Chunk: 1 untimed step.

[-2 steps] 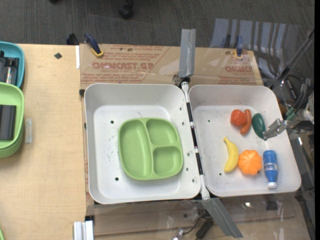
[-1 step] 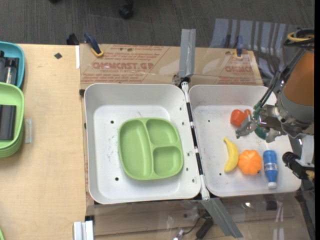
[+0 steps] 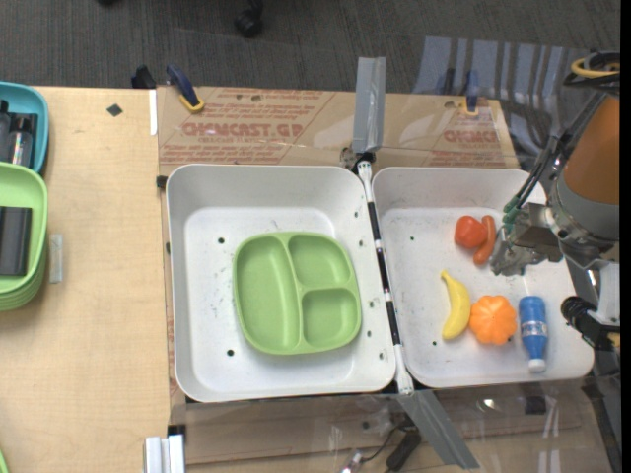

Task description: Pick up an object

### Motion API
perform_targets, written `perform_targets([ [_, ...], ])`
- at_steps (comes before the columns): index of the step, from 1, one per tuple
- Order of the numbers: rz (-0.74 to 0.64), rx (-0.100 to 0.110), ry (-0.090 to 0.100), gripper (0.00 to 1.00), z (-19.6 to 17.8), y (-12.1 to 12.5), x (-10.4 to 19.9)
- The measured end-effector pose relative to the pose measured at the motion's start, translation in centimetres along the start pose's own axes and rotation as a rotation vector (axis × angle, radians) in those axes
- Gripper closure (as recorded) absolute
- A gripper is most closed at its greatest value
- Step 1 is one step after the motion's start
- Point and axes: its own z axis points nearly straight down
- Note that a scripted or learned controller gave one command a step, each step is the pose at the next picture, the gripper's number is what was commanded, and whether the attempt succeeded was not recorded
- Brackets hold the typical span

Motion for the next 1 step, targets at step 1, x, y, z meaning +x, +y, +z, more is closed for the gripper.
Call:
perform_targets([
  [1, 0.184, 0.0, 0.0, 1.0, 4.46, -2.64, 5.59],
])
